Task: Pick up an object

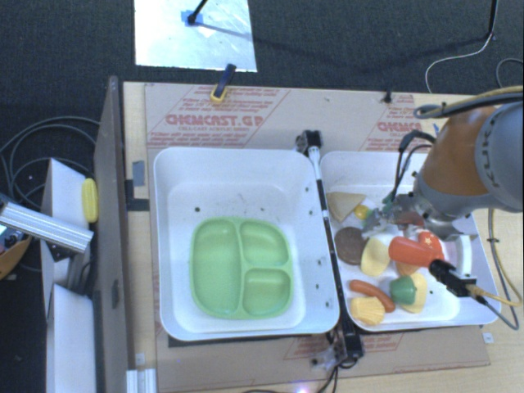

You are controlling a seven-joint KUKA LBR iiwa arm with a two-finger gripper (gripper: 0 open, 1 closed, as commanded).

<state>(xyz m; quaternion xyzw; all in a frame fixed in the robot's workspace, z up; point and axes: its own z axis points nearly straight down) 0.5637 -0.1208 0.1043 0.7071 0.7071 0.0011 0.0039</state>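
tool | low in right bin over toy food pile | finger opening and grasp: cannot tell

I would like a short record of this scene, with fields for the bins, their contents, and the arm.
left bin: holds a green divided tray, lying flat
right bin: holds toy food in a heap
items seen there: brown disc, orange carrot piece, sausage, tan wedge, several yellow pieces
arm: reaches in from the right, over the right bin
gripper: low above the heap, near the tan wedge
held item: cannot tell
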